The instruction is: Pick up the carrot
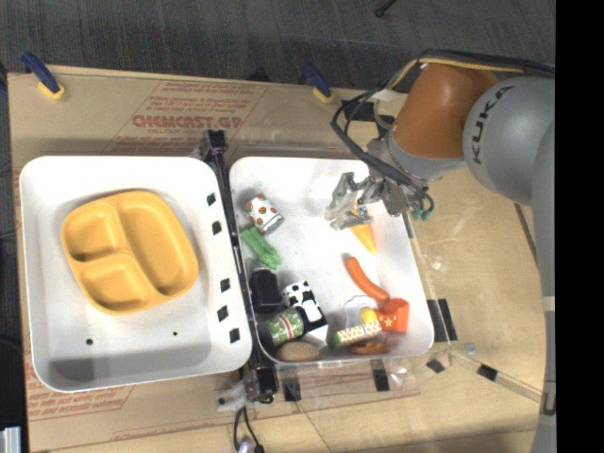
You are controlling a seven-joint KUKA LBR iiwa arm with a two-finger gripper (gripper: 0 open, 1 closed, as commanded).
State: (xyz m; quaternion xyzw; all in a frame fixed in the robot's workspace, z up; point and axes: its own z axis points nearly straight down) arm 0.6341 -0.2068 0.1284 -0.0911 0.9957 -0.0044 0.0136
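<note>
Left bin (38,281): yellow divided tray (127,250).
Right bin (311,173): can (264,213), green piece (260,249), cow toy (304,299), sausage (366,279), more clutter along the near wall.
Carrot (364,234): right bin, far right, touching the gripper's tips.
Gripper (355,212): fingers pinching the carrot's top.
Cardboard print (187,121): "CHEMCAST".
Arm (510,140): lettering "KU".

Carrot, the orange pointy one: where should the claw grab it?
Best guess: the carrot lies flat, thick end right under the claw. Grab the thick end from straight above, squeezing across its width; the tip is too thin.
</note>
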